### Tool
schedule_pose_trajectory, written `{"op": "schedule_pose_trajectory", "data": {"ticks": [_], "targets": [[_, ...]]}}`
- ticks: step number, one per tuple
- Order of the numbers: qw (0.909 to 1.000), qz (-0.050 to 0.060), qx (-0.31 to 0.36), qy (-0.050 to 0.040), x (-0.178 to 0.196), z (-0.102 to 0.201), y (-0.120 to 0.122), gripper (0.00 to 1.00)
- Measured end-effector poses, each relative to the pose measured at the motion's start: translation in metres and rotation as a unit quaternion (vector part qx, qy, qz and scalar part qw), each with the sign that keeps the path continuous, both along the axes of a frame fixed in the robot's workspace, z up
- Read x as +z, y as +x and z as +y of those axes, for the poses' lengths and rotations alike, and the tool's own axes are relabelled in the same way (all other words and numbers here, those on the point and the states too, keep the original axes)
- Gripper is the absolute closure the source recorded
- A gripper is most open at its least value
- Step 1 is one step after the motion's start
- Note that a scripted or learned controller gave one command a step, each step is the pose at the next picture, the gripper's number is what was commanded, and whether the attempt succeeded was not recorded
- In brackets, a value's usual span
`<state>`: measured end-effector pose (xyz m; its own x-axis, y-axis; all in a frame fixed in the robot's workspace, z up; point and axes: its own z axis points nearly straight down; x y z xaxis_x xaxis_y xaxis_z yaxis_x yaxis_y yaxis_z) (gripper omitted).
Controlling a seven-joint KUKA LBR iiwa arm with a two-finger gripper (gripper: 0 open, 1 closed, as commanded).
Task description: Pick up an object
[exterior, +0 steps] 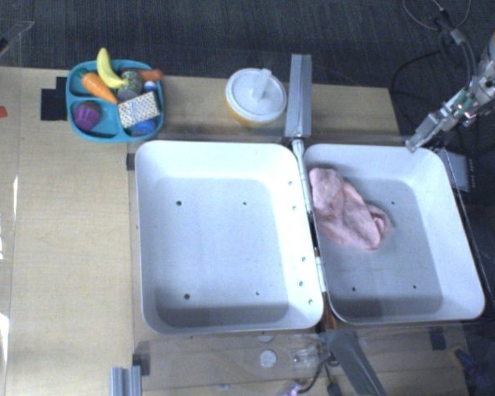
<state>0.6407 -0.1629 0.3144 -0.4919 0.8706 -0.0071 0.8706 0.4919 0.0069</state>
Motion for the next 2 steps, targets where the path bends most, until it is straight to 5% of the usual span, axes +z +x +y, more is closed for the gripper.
{"op": "schedule_pose_trajectory", "data": {"ticks": [1,2], "targets": [[0.9994,0.003,0.035,0.0010,-0.108,0.035,0.013,0.00],[0.9979,-0.001,0.065,0.0001,-0.216,0.045,-0.013,0.00]]}}
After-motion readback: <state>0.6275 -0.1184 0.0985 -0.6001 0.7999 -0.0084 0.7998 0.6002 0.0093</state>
